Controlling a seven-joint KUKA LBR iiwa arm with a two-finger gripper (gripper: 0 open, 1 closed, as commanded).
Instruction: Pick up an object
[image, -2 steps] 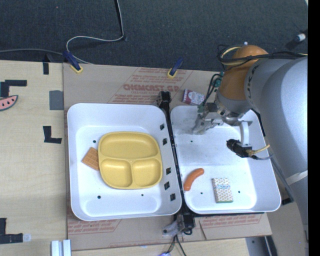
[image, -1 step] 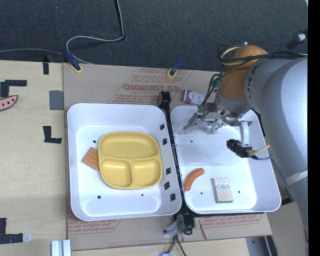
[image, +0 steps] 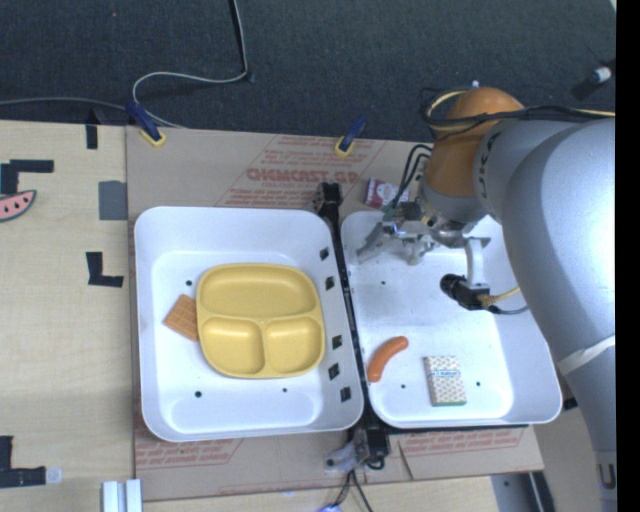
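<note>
You are looking at two shallow white plastic bins sitting side by side, the left bin (image: 150, 300) and the right bin (image: 520, 390) touching along a seam of black clips (image: 335, 280). Both are lying on a brown printed cardboard sheet (image: 260, 170), which is covering part of the pale wooden worktop (image: 60, 330). Two blue-and-yellow clamps (image: 148, 126) (image: 350, 140) are gripping the sheet's far edge. A thin white cable (image: 200, 78) is looping across the dark carpet (image: 350, 50) behind. On the bare wood to the left, black tape marks (image: 100, 270), a grey square patch (image: 113, 199) and a pink shape (image: 15, 205) at the edge are showing. A small red-and-white packet (image: 377, 192) is lying on the cardboard just beyond the right bin.
</note>
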